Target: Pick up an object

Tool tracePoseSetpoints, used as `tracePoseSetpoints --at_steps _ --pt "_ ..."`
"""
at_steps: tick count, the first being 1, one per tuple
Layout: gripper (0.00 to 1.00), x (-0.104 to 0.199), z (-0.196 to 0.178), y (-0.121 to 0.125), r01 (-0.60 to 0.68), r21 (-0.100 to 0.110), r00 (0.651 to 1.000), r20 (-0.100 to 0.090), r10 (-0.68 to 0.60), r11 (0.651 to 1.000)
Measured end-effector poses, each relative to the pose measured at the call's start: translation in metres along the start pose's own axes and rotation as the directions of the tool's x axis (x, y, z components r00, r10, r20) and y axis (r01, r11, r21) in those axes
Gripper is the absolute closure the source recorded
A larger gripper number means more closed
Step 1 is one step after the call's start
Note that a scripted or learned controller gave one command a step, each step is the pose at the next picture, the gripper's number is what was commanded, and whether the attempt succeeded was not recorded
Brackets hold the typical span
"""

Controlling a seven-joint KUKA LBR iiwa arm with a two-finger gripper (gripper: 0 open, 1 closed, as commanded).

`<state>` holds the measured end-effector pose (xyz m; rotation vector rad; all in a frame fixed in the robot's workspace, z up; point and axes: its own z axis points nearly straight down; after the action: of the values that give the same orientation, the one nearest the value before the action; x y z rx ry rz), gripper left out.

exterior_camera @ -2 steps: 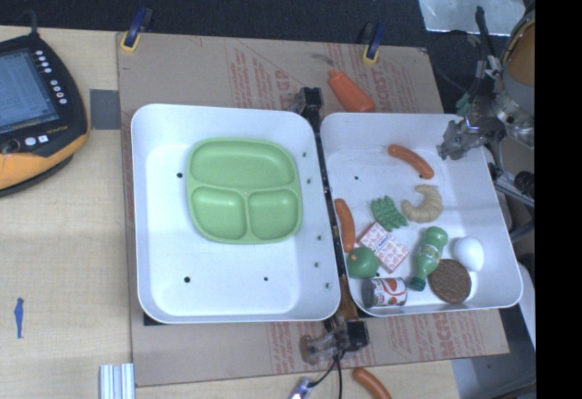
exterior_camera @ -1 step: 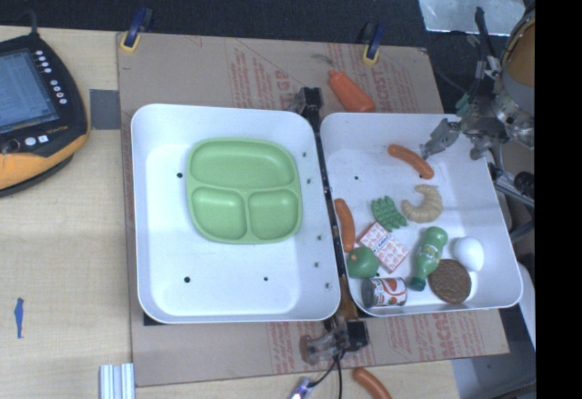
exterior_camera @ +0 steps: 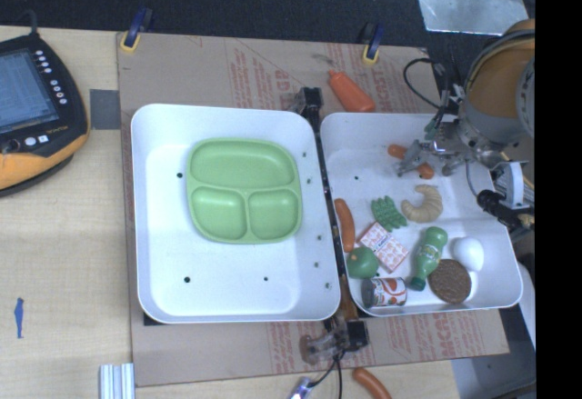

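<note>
My gripper (exterior_camera: 427, 163) hangs low over the back of the right bin (exterior_camera: 359, 138), fingers spread open. A small orange piece (exterior_camera: 426, 172) lies between the fingertips, and a second one (exterior_camera: 397, 151) sits just to their left. Nothing is lifted. In front of the gripper are a croissant (exterior_camera: 423, 204), a leafy green toy (exterior_camera: 388, 211), a sausage (exterior_camera: 344, 223), a red-and-white packet (exterior_camera: 384, 245), a green pepper (exterior_camera: 361, 263), a green bottle (exterior_camera: 427, 256), a white egg (exterior_camera: 468, 253), a brown cookie (exterior_camera: 450, 281) and a small can (exterior_camera: 388, 291).
The left bin (exterior_camera: 159, 234) holds a green divided plate (exterior_camera: 244, 189). A carrot (exterior_camera: 350, 93) lies on the cardboard behind the bins, and another sausage (exterior_camera: 373, 381) lies in front. A teach pendant (exterior_camera: 32, 106) rests at far left. Cables trail beside the arm.
</note>
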<state>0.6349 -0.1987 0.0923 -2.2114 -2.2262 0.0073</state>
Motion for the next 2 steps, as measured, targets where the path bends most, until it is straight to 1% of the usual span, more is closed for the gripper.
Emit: tracePoseSetpoints --at_steps 1,2 --pt "0.0 0.009 0.0 0.021 -0.003 -0.003 1.0 -0.001 0.003 1.0" --pt "1.0 0.009 -0.011 0.022 0.0 -0.003 1.0 0.0 0.0 1.0"
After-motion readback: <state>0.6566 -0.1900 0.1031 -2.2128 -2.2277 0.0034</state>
